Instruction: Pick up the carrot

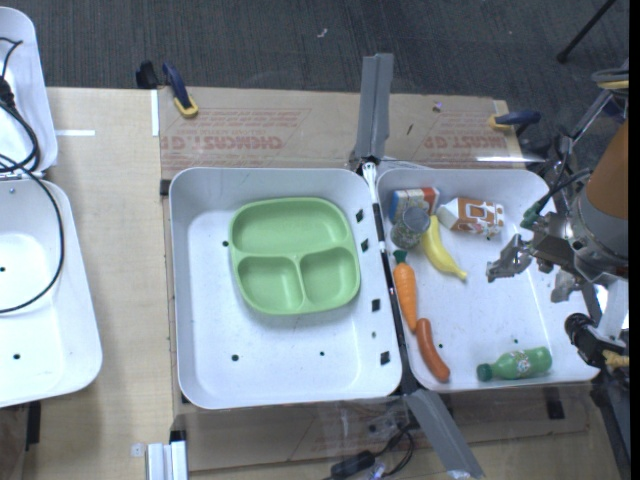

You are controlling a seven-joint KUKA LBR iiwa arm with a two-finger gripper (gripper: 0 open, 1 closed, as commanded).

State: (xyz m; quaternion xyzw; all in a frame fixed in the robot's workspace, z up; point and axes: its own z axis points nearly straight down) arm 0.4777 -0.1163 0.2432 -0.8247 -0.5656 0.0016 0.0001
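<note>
The carrot (404,291), orange with a green stub at its top, lies lengthwise along the left wall of the right bin (500,318). My gripper (530,272) hangs over the right side of that bin, well to the right of the carrot and apart from it. It is open, with nothing between its fingers.
A red-orange sausage (432,350) lies just below the carrot. A banana (441,251), a can (409,220) and a small carton (473,215) crowd the bin's top. A green bottle (515,364) lies at the bottom right. The left bin (200,298) holds a green divided plate (296,255).
</note>
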